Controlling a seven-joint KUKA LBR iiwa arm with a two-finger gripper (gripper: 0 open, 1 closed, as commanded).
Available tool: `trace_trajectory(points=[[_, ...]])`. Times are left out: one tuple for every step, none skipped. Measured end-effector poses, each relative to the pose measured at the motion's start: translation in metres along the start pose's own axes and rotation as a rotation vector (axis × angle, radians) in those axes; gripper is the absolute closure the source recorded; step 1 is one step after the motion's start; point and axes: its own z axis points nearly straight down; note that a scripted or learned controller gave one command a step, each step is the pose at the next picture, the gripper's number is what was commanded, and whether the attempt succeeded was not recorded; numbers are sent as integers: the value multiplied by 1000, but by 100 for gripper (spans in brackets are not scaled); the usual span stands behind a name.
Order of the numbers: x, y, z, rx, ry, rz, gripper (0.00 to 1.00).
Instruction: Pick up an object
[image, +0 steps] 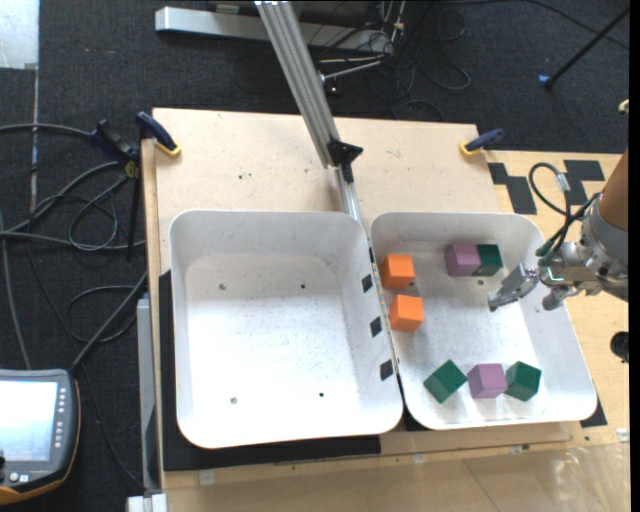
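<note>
The right shallow white plastic bin (570, 370) held 7 small cubes. 2 orange cubes sat near its left wall, the upper orange cube (399, 269) just above the lower orange cube (406, 312), with a narrow gap between them. Toward the back of the bin, a purple cube (461, 259) touched a dark green cube (488, 259) on its right. Along the front edge lay a row of 3: a tilted green cube (445, 381), a second purple cube (487, 380) and another green cube (523, 380), the last 2 touching and the tilted one just beside them.

The metal 2-finger hand (512, 287) hung over the right half of this bin, between the back pair and the front row, reaching in from the right on the grey arm (608, 225). Its tip pointed left and down, and nothing showed between its fingers; whether they stood apart or together could not be told from this slant. No cube touched it.

The left shallow white plastic bin (190, 300) stood side by side with the right one, their inner rims meeting. Both rested on the pale wooden tabletop (250, 160), which had a blue and yellow clamp at each back corner, the left clamp (157, 133) and the right clamp (481, 142). A slanted aluminium bar (300, 80) crossed the back of the tabletop. Black cables (70, 220) lay on the dark floor to the left, and a handheld control pendant with a screen (35, 430) sat at the lower left.
</note>
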Motion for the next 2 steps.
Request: trace_trajectory(points=[[0, 1, -2, -5, -1, 1, 0], [0, 10, 54, 1, 0, 2, 0]])
